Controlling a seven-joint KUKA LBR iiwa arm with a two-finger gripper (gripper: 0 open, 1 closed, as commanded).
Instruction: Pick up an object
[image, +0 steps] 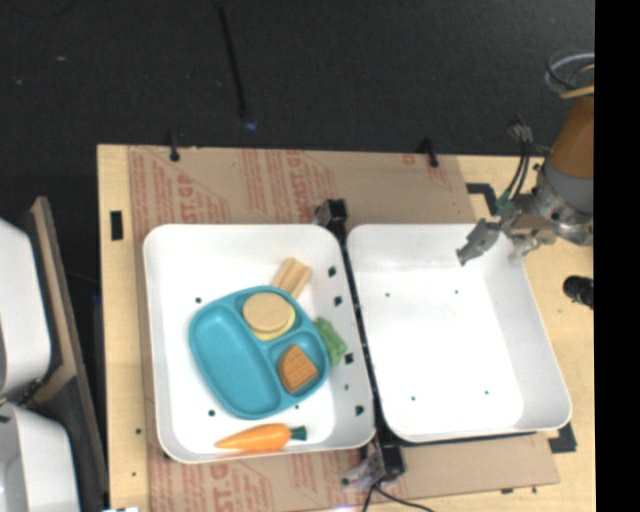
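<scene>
I can't tell how the gripper (478, 245) is set; it sits at the upper right of the frame, over the right bin (455, 400). In the left bin (165, 330), centre-left, I see a blue tray (235, 365) holding a round biscuit (270, 313) and a waffle piece (298, 369). A carrot (258, 437) lies below it.

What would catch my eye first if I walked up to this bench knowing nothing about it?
Most likely the bright blue divided tray in the left bin, with a round tan biscuit and a brown waffle-like piece in its compartments. Just below it, an orange toy carrot lies near the bin's front edge. To the right, the grey arm's gripper hangs over the far corner of the right bin.
</scene>
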